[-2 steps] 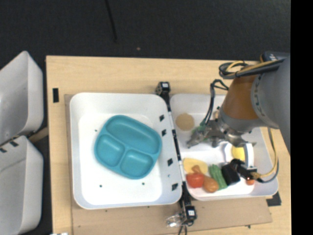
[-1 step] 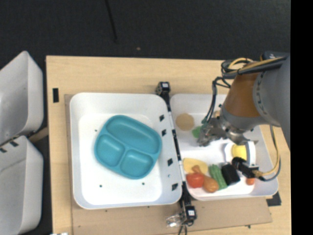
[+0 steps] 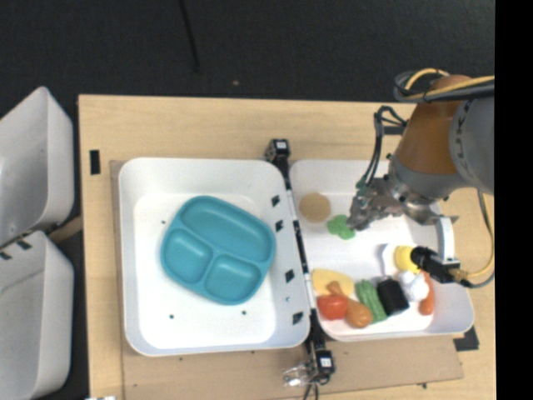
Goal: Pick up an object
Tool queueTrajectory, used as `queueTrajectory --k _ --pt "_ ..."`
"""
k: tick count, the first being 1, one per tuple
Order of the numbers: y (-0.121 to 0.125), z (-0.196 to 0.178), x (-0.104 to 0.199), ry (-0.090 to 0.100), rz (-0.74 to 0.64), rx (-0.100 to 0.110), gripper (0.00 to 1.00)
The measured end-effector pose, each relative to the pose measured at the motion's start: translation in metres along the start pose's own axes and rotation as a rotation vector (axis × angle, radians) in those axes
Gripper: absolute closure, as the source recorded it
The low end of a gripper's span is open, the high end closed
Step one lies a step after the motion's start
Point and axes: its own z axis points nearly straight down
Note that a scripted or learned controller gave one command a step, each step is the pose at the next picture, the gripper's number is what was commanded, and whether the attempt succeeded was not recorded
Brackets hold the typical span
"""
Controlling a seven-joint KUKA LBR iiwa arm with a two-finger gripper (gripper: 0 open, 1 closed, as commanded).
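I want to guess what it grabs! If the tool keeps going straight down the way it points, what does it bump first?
Probably the small green piece. The tool points down right beside it in the right bin. Height is hard to judge, so it might just hit the bin floor.

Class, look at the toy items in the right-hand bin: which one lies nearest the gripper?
The small green piece, right beside the gripper. The tan disc sits farther left; the rest cluster along the bin's lower edge.
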Motion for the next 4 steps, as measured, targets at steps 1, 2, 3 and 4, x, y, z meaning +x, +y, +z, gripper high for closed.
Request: queueTrajectory --k 1,2,3,4 --pt "0.004 -0.059 0.005 0.0 0.001 0.001 1.0" --pt "0.005 -0.073 0.004 0.001 0.0 0.006 1.0" --pt "0.009 -0.076 0.063 0.002 -0.004 0.006 1.0" --pt "-0.002 -0.08 0.063 0.002 0.002 0.008 1.0"
